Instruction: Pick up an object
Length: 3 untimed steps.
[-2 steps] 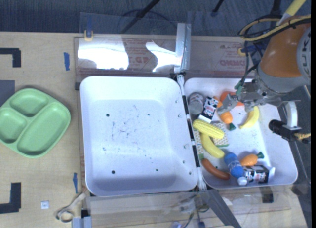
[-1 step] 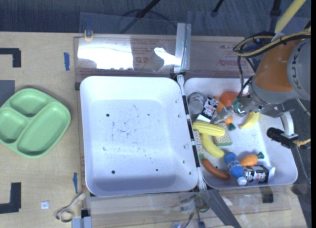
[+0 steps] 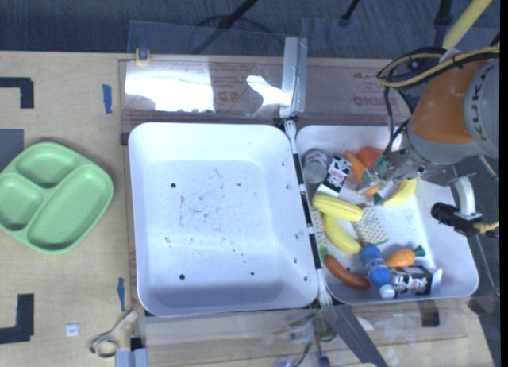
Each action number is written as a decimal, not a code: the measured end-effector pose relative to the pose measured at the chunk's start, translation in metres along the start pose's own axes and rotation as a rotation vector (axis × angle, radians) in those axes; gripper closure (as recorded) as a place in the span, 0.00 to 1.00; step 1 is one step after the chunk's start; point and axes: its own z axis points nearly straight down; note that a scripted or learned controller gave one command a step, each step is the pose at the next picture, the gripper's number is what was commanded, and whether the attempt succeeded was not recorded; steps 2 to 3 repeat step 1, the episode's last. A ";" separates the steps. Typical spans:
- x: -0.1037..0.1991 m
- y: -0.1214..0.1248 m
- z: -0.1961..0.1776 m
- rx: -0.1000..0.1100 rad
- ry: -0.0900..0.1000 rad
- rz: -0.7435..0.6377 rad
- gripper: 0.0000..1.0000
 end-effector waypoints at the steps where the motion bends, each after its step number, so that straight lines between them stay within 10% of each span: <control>1: 0.064 0.003 -0.133 0.018 0.002 0.069 1.00; 3: 0.064 0.003 -0.133 0.018 0.002 0.069 1.00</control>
